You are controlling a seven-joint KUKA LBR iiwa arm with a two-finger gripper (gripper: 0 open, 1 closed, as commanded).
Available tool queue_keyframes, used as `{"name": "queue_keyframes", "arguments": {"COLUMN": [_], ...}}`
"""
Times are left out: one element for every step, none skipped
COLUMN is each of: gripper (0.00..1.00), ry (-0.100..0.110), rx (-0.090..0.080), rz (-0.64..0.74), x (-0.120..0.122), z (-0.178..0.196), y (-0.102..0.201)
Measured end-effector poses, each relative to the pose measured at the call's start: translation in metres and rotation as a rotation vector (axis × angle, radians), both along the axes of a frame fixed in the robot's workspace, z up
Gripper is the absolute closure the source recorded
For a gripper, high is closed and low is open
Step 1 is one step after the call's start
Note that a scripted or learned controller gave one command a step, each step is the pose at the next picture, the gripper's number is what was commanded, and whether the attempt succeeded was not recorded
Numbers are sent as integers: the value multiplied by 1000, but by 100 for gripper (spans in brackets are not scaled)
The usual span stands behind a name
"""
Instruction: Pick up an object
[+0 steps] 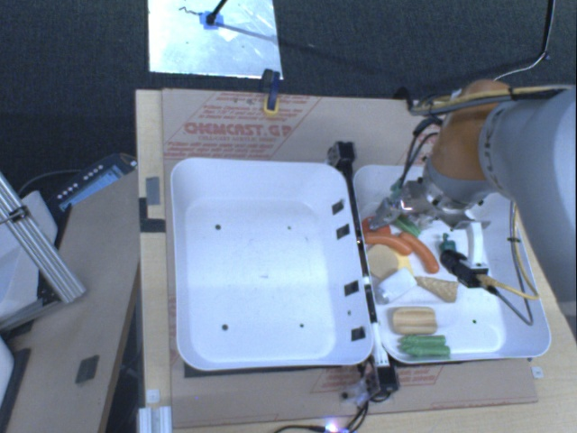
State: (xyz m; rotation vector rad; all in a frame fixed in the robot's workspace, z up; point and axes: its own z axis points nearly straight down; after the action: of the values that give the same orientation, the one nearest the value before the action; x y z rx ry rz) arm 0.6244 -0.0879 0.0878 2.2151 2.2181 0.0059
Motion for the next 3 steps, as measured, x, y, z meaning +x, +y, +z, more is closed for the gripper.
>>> {"name": "queue_keyframes", "arguments": {"gripper": [100, 0, 0], "ry": [-3, -2, 2], "rx": [2, 2, 1], "rz": [3, 3, 4], "x": [2, 2, 43], "z": [11, 10, -2], "y": [0, 0, 2]}}
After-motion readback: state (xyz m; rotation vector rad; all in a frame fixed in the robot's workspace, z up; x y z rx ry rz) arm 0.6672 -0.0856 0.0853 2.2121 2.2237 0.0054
